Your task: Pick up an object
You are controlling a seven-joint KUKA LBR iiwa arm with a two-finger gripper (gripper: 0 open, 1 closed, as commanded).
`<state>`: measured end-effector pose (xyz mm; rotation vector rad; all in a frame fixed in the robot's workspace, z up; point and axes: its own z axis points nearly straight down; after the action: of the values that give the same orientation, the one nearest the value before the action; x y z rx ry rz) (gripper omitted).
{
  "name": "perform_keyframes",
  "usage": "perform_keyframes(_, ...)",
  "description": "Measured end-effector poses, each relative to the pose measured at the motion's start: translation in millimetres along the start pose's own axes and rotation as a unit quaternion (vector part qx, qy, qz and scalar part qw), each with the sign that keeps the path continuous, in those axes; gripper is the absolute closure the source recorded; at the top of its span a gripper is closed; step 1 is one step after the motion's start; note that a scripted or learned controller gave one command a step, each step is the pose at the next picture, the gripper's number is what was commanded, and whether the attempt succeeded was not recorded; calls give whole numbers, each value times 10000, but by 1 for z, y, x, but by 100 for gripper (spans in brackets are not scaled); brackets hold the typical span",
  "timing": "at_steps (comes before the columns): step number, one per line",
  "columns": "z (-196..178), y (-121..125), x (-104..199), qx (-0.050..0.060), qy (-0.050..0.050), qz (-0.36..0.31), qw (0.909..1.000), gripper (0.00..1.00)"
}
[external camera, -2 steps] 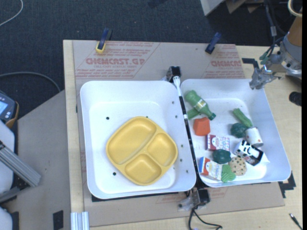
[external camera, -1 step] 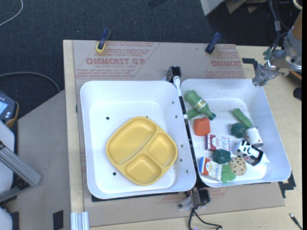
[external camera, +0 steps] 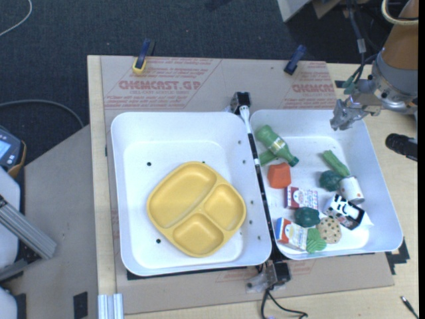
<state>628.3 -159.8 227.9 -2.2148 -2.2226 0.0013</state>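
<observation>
Right bin's (external camera: 378,178) far corner, hand (external camera: 345,117) above

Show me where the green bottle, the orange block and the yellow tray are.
Green bottle (external camera: 275,144): camera view, middle of its body.
Orange block (external camera: 279,176): camera view, centre of its top face.
Yellow tray (external camera: 174,199): camera view, floor of its largest compartment.

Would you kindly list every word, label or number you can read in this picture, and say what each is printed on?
"CHEMCAST GP", in red, on the brown protective sheet behind the left bin.
Red lettering, repeated, on the same sheet behind the right bin: too cut off and blurred to read.
Small red-and-white packet in the right bin: print too small to read.
Second packet near the front of that bin: likewise unreadable.
</observation>
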Motion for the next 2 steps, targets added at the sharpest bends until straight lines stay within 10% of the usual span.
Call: perform_keyframes(2,-10,-62,83,6,0,1,10000,100)
